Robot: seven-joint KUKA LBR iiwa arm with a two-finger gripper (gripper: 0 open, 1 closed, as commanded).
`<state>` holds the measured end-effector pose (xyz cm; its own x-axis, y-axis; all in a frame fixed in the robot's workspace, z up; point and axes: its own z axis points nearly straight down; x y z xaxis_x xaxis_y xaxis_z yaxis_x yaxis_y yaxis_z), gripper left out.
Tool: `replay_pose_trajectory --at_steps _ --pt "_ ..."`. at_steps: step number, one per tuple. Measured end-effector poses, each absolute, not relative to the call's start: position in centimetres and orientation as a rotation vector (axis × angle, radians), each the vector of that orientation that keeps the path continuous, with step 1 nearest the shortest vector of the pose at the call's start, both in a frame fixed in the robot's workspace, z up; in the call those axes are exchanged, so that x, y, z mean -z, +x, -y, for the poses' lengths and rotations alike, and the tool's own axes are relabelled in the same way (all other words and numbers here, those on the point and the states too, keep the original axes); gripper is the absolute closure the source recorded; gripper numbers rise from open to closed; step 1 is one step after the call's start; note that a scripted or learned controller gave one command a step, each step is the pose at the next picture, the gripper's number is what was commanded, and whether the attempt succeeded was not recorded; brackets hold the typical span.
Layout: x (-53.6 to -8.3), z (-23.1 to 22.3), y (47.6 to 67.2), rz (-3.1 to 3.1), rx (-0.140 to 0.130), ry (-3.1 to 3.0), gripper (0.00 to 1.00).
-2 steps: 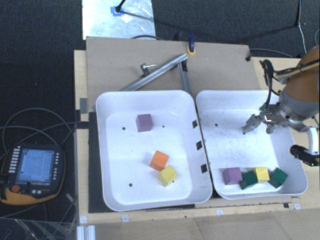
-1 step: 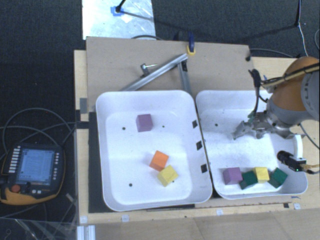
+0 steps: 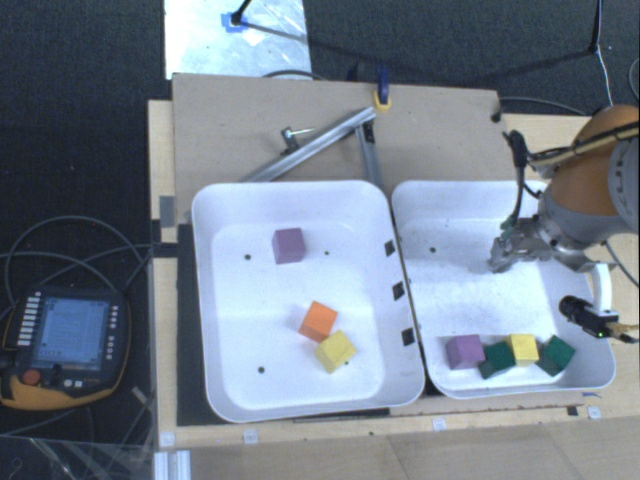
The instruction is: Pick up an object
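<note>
Four small blocks line the front edge of the right bin (image 3: 600,373): a purple cube (image 3: 464,350), a dark green block (image 3: 496,358), a yellow cube (image 3: 524,347) and a second green block (image 3: 556,354), packed so that neighbours touch or nearly touch. Such crowding against the wall likely leaves little room for fingers to slip down either side of any one piece.

Across the divide, the left bin (image 3: 215,268) holds three pieces with more space: a purple cube (image 3: 289,245) toward the back, and an orange cube (image 3: 318,320) touching a yellow cube (image 3: 335,350) at a corner, nearer the front.

Over the right bin's middle, toward its right edge, hangs the gripper (image 3: 503,253), well apart from the row of blocks and behind it. Nothing shows between its tips. How far they stand apart cannot be told from this slant; they merge into one grey shape over the bin floor. Any block could serve as the thing to pick up; the nearest candidates are those along the front wall.
</note>
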<state>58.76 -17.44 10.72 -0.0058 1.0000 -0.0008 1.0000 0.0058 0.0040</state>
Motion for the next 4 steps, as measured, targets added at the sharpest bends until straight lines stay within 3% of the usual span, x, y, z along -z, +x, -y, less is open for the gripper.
replay_pose_trajectory --at_steps 3,4 --pt "-27.1 16.7 58.8 -2.222 -0.007 2.21 1.0" --pt "-26.7 12.3 60.1 -2.231 -0.004 2.209 1.0"
